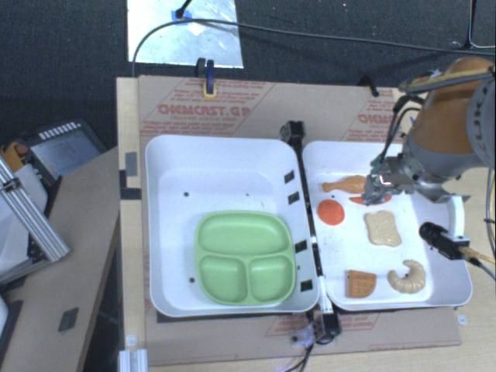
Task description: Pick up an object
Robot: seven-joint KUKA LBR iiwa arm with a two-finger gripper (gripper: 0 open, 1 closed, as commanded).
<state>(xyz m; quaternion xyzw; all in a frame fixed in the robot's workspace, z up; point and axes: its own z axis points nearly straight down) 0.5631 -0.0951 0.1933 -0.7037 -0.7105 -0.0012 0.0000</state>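
The right bin [453, 285] holds several toy foods: an orange drumstick [345, 184], a red round piece [332, 212], a beige bread slice [382, 229], a curled croissant [408, 276] and a brown square waffle [360, 284]. My gripper [377, 189] is down low in the far part of this bin, at the drumstick's right end and just above the bread slice. A thin red-orange piece [356, 200] pokes out to the left from under the gripper. The gripper's body hides what lies directly beneath it.
The left bin [167, 208] carries a green three-compartment plate [246, 256] in its near half. A black divider with clips [298, 184] runs between the bins. The arm's black bracket [442, 240] hangs over the right bin's right side.
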